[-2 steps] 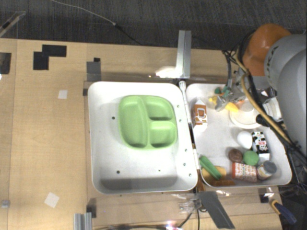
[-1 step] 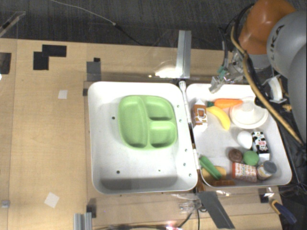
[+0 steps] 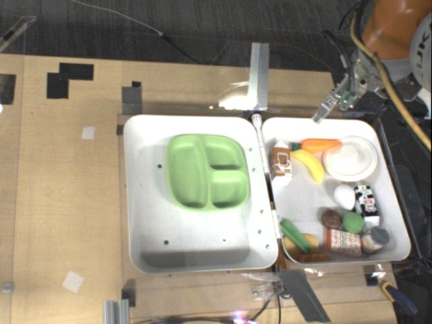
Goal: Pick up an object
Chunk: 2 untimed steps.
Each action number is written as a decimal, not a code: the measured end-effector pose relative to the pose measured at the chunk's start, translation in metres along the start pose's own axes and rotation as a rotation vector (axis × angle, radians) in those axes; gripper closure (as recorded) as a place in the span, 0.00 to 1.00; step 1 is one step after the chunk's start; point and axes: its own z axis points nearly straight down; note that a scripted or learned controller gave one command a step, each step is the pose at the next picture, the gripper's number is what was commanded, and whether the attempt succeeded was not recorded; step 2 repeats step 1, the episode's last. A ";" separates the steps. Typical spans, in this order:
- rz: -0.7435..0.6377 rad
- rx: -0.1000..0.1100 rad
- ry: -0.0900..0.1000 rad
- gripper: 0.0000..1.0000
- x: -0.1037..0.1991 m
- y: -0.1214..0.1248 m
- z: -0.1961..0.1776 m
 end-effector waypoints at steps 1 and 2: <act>-0.303 0.003 0.004 1.00 0.017 -0.073 0.007; -0.303 0.003 0.004 1.00 0.017 -0.073 0.007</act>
